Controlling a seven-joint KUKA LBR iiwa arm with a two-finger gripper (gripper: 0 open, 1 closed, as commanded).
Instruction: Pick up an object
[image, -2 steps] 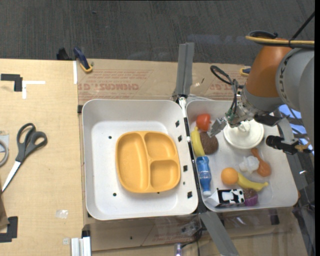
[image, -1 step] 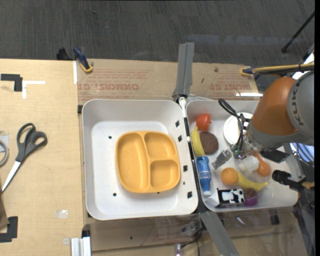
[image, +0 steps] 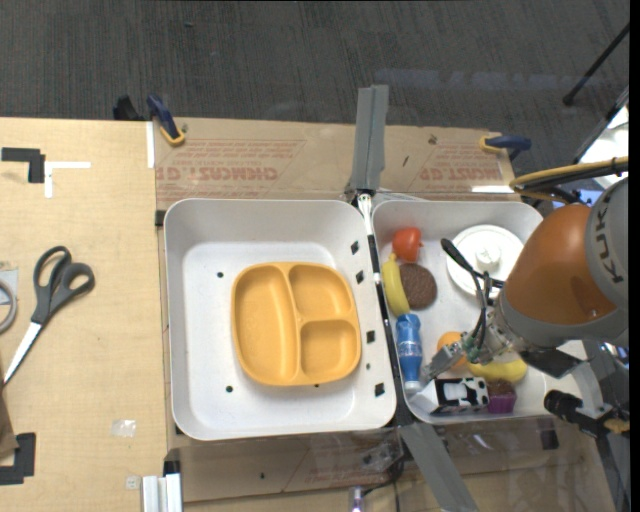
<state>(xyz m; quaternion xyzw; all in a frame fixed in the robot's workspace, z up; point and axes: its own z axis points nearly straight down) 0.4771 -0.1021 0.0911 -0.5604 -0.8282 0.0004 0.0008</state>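
I see the gripper low in the right bin at 5 o'clock (grip state: can't tell), near the blue bottle.

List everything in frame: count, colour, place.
bins: 2, white, side by side on bench
plate: 1, yellow, three compartments, in left bin
tomato: 1, red, right bin, far end
banana: 1, yellow, right bin, by divider
disc: 1, brown, beside banana
bottle: 1, blue, right bin, by divider
lid: 1, white, round, right bin, far end
box: 1, black and white, right bin, near end
scissors: 1, black handles, bench at left
clamps: 2, blue, far edge of cardboard
arm: 1, grey and orange, over right bin
gripper: 1, low in right bin
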